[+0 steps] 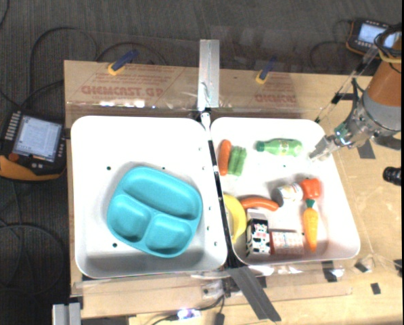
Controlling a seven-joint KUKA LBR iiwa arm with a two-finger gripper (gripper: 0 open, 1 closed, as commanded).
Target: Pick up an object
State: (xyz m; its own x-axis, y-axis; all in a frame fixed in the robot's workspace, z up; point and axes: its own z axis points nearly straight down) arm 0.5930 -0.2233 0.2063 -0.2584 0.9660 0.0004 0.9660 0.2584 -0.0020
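The right bin (337, 181) holds several toy foods: a green bottle (279, 146), an orange piece (224, 154) beside a green vegetable (237, 160), a red pepper (311, 187), a small can (289, 193), a red-orange sausage (258, 202), a yellow banana (234, 215), a cow-print carton (258, 236), a brown box (287, 242) and a carrot (310, 227). My gripper (322, 150) hangs over the bin's upper right rim, right of the green bottle and apart from it. Nothing shows in its grasp.
The left bin (93, 141) bears a teal divided plate (154, 210). A metal post (209, 73) stands behind the seam between the bins. A teach pendant (31, 144) lies left of the bench, another device (371, 34) at the far right, with cables on the floor.
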